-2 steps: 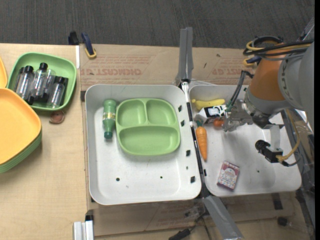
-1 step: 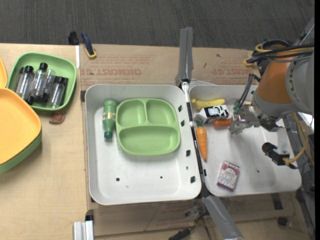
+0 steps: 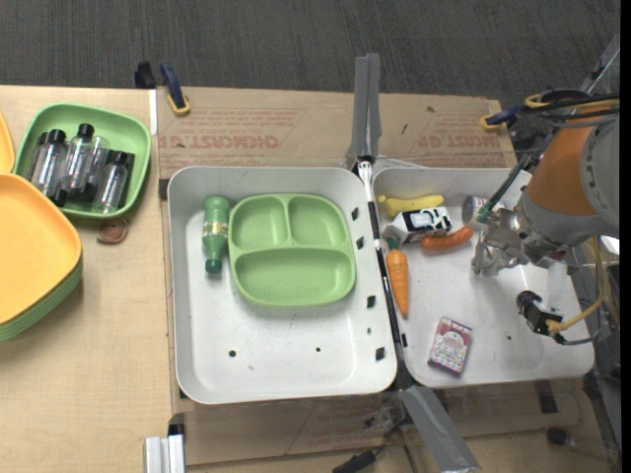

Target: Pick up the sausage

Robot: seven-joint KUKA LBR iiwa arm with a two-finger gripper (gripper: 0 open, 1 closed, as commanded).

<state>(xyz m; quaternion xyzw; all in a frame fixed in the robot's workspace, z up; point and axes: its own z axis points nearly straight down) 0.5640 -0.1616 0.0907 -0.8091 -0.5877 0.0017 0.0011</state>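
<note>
The sausage (image 3: 447,238), an orange-red link, lay in the right bin (image 3: 513,348) near its far wall, and serves here as the landmark. The gripper (image 3: 490,254) hung just to the right of the sausage's right end and a little nearer the camera, over bare bin floor; nothing lay between its fingers, and whether they were spread or closed I could not tell from this slanted view.

By my reading, the step in hand was the approach: the sausage was not yet grasped and rested on the floor of the bin. The next move would call for shifting the gripper leftward over the link's middle, turning the fingers to straddle its narrow width, and then coming down.

Crowding looked like the main trouble. A small black-and-white toy car (image 3: 421,222) touched the sausage's left end on the far side, and a yellow banana (image 3: 411,203) lay just beyond that, against the wall. A carrot (image 3: 397,277) lay to the near left of the sausage, along the divider. A pink card box (image 3: 451,346) sat well apart toward the camera. Far to the left, in the other bin, were a green divided plate (image 3: 291,247) and a green bottle (image 3: 214,233).
</note>
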